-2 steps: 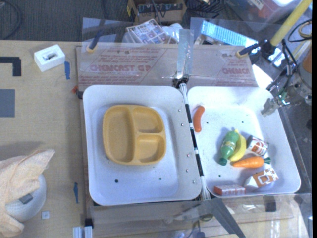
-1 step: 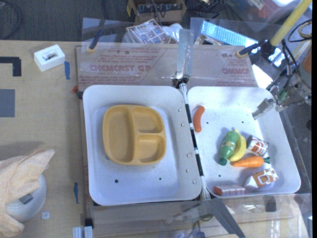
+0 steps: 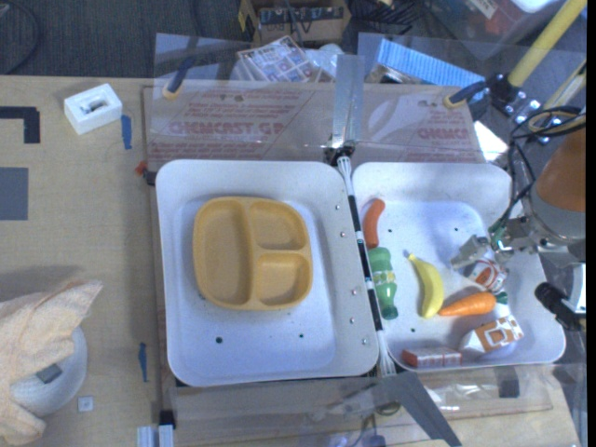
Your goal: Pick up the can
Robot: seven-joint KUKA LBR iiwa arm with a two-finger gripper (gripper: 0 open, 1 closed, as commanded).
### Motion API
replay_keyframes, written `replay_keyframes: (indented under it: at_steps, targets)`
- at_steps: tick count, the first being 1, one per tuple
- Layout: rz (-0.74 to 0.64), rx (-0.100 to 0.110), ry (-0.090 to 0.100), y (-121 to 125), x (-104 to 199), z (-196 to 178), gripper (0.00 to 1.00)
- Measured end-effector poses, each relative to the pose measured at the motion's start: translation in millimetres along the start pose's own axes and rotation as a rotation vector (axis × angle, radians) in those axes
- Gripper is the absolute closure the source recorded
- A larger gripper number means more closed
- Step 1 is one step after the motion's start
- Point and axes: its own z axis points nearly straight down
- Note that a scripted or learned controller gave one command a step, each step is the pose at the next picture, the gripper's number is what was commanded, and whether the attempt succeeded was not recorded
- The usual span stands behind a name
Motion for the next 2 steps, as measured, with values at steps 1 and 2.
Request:
replay_keyframes:
  at_steps: [1, 2]
  targets:
    - [0.246, -0.007, 0.007, -39.6, 9.3, 5.8, 0.0]
    - [0.254, -0.008, -0.005, -42.1, 3.1, -4.2, 1.0]
